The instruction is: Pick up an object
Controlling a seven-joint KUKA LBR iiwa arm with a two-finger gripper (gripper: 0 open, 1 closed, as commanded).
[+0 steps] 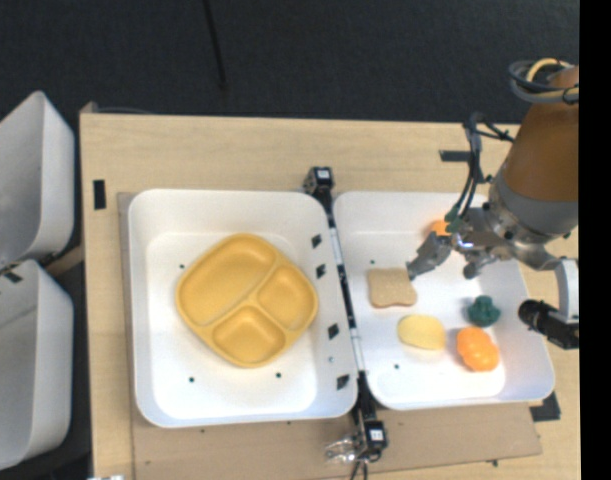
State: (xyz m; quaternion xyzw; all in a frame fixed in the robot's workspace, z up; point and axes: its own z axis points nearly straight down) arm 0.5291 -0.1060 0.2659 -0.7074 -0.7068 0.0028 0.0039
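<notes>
Toast slice [391, 288] flat mid right bin, toward table's right edge; looks light, stiff, thin: best gripped across its edges. Tool [448, 256] hovers just beside it, fingers spread narrowly, holding nothing.

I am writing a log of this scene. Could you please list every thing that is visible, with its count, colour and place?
bins: 2, white, side by side on the bench
tray: 1, yellow, three compartments, left bin
bread slice: 1, tan, right bin
lemon-like item: 1, pale yellow, right bin
orange item: 1, orange, right bin
green item: 1, dark green, right bin
bench: 1, light wood
gripper: 1, grey, over right bin, above the bread slice
</notes>
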